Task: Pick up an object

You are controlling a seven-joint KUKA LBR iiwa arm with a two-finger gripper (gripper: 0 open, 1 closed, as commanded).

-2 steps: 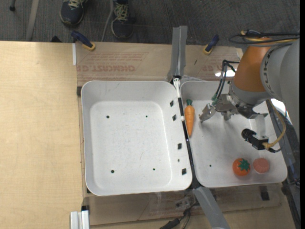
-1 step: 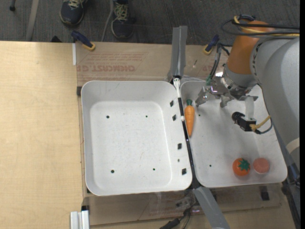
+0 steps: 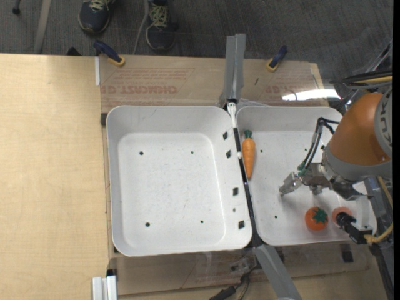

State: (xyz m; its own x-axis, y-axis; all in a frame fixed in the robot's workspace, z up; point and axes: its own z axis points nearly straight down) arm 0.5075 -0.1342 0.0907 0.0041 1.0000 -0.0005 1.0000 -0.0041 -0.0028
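1. Reaching in from the right, the grey arm with its orange band [image 3: 365,130] hung over the right shallow white plastic bin [image 3: 275,227]; its two-finger metal gripper [image 3: 291,185] sat low over the bin floor, nothing visible between its fingers, and whether they stood apart or closed could not be told.
2. Long orange toy carrot with a green top [image 3: 248,154] lay in the right bin against its left wall, well apart from the gripper. Its long axis ran up and down the view, green top toward the far edge, tip toward the near edge.
3. Round orange-red toy fruit with a green leaf cap [image 3: 316,219] lay near the front of the right bin, just beside the gripper's wrist.
4. Smaller orange-red rounded item [image 3: 342,217] lay beside it, partly covered by arm hardware; its kind could not be made out.
5. Left shallow white plastic bin [image 3: 119,167] adjoined the right one along a grey divider rail [image 3: 235,67].
6. Two yellow-and-blue clamps [image 3: 110,54] gripped the cardboard sheet [image 3: 162,83] behind the bins.
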